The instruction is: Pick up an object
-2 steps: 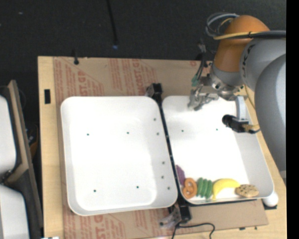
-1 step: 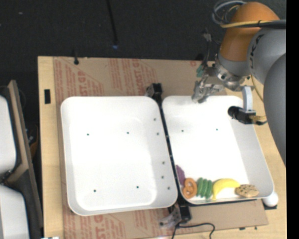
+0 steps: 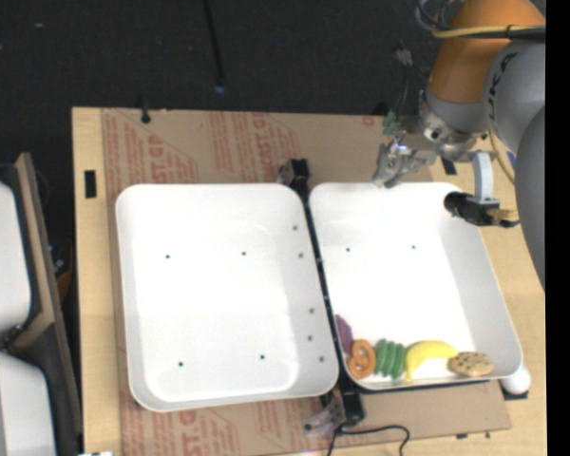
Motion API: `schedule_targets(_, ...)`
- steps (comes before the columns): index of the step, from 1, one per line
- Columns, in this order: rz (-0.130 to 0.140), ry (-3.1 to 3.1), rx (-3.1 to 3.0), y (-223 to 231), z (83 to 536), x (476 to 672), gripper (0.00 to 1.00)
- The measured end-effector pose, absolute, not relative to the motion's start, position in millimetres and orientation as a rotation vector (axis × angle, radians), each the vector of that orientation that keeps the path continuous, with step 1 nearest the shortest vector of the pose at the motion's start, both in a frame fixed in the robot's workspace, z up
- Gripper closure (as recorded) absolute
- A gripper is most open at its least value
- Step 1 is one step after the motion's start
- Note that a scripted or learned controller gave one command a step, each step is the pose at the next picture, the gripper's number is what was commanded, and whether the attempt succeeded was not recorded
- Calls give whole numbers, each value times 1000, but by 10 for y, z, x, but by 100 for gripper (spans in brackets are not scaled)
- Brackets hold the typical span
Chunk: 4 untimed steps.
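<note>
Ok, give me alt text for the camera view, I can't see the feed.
The grey arm's claw hangs over the far edge of the right shallow white bin, whose near edge holds a brown pretzel, a green ridged piece, a yellow banana and a tan cookie.

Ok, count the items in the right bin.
5, all along the near edge: purple piece, pretzel, green item, banana, cookie. More may hide behind them.

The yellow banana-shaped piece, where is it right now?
The yellow banana-shaped piece lies along the right bin's near edge, between the green piece and the cookie.
</note>
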<state>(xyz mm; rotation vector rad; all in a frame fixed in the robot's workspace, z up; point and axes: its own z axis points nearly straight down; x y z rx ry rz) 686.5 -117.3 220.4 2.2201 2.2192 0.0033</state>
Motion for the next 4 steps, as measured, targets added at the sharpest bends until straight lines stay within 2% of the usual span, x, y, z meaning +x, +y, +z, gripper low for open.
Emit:
schedule_targets(1,2,2223,2219,-799,2268,6685,100)
schedule_targets(3,2,2226,2218,253,2174,6283,100)
schedule_targets(4,4,2225,2217,736,2370,6052,100)
